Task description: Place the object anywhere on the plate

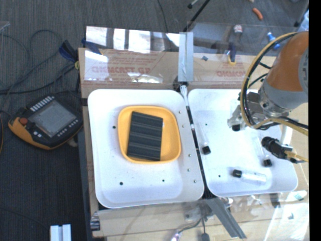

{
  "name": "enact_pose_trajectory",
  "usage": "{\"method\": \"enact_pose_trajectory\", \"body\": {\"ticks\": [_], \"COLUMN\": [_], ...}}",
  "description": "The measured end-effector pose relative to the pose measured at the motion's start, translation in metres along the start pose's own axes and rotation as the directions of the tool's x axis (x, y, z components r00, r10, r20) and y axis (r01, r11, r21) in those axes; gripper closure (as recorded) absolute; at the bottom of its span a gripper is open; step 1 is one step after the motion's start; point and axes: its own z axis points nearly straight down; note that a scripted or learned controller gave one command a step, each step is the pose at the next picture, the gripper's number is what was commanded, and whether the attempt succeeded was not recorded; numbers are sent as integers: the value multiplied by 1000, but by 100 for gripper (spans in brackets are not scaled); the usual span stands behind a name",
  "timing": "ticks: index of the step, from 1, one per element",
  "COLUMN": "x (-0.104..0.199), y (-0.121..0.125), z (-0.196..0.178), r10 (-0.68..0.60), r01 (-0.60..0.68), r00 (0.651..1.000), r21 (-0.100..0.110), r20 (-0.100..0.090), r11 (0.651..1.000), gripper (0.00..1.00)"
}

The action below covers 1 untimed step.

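Looks like the dark ribbed block [145, 135] already sits flat in the middle of the yellow plate [172, 143], so just back off cleanly. Beyond the plate on its right, the hand [239, 118] hovers; can't tell its opening.

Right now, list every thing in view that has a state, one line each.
Black ridged block: lying flat on the plate, free of the gripper.
Yellow plate: sitting in the left bin, loaded with the block.
Left bin: holds the plate.
Right bin: holds markers.
White marker: lying on its side, black cap on.
Arm: raised over the right bin.
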Motion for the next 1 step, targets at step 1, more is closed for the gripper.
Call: {"method": "enact_pose_trajectory", "body": {"ticks": [1], "x": [0], "y": [0], "z": [0], "r10": [0], "r01": [0], "r00": [1000], "r21": [0], "r20": [0], "r11": [1000], "gripper": [0]}}
